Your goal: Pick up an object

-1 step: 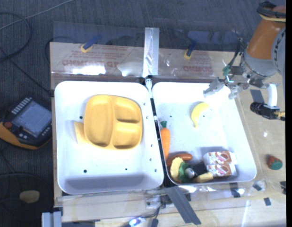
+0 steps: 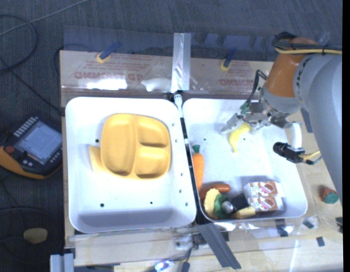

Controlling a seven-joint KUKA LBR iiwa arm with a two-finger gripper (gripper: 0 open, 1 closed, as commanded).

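My gripper (image 2: 247, 123) is low over the back of the right bin (image 2: 288, 177), its grey fingers spread open. A small yellow banana (image 2: 238, 137) lies slanted on the bin floor; its upper end sits between the spread fingers, and I cannot see them pressing on it. An orange carrot (image 2: 198, 164) lies by the bin's left wall. Along the front wall sit a red-and-white carton (image 2: 264, 194), a red-orange item (image 2: 217, 188), a green toy (image 2: 221, 207) and a dark item (image 2: 240, 202).
The left bin (image 2: 84, 208) holds a yellow divided tray (image 2: 135, 144). A ridge (image 2: 185, 146) separates the bins. A handheld pendant (image 2: 34, 145) lies on the floor at the left. A small red-and-teal item (image 2: 329, 195) sits on the bench at the right.
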